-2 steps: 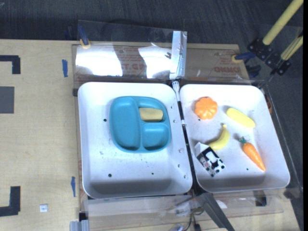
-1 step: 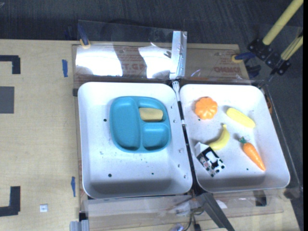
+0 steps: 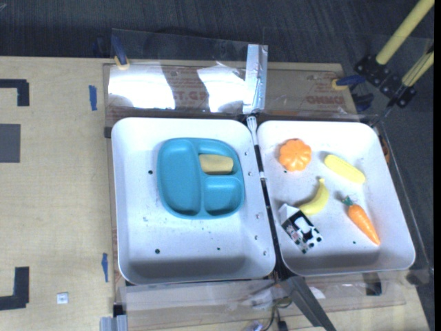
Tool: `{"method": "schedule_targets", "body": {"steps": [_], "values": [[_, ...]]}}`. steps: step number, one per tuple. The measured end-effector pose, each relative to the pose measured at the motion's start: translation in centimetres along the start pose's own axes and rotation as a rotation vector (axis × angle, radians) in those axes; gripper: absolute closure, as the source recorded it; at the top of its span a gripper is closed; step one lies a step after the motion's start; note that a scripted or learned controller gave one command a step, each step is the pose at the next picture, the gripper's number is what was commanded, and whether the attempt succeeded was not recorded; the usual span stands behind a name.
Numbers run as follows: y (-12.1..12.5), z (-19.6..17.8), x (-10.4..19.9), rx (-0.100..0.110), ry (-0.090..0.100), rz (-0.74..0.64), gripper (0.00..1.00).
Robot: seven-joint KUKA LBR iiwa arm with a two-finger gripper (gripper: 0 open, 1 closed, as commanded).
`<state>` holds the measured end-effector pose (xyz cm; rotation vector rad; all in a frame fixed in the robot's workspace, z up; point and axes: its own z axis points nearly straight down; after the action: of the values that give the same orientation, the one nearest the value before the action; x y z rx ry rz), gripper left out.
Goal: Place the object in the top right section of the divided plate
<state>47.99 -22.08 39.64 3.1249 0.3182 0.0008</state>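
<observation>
A blue divided plate [image 3: 182, 178] lies in the left white bin [image 3: 138, 240]. A pale yellow oblong object [image 3: 216, 163] rests in the plate's top right section. The plate's large left section and bottom right section hold nothing.
The right bin [image 3: 393, 247] holds an orange pumpkin [image 3: 295, 154], a yellow lemon-like piece [image 3: 344, 169], a banana [image 3: 315, 198], a carrot [image 3: 361, 221] and a small black and white toy [image 3: 301, 229]. A clear panel [image 3: 186, 81] stands behind the bins. Yellow poles [image 3: 406, 26] cross the top right.
</observation>
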Motion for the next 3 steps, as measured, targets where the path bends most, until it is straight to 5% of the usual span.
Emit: {"method": "schedule_targets", "body": {"steps": [3], "values": [[0.25, 1.12, -0.05, 0.001, -0.001, 0.001, 1.0]]}}
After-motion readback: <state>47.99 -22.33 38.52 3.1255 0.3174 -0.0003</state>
